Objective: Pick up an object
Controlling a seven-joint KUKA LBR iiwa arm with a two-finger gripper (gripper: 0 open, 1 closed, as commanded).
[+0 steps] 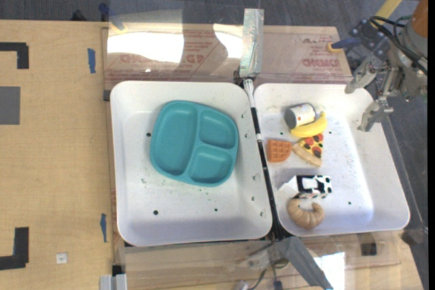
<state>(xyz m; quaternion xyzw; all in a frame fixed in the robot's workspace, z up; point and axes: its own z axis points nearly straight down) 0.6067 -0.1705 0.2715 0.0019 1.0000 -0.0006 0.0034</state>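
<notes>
The right bin [360,166] holds several toy foods: a grey-and-white can [299,113] on its side, a yellow banana [310,127] touching it, a pizza slice [309,149], an orange waffle [277,150], a black-and-white block [314,184] and a brown croissant [306,212]. My gripper [365,97] hangs over the bin's far right corner, to the right of the can and banana. Its two fingers stand apart with nothing between them, so it is open.
In the left bin [129,166] lies a teal divided plate [194,142]. A clear plastic sheet and a metal bar [251,41] lie behind the bins. Bare wooden bench [47,146] extends to the left. Cables hang around the arm at the upper right.
</notes>
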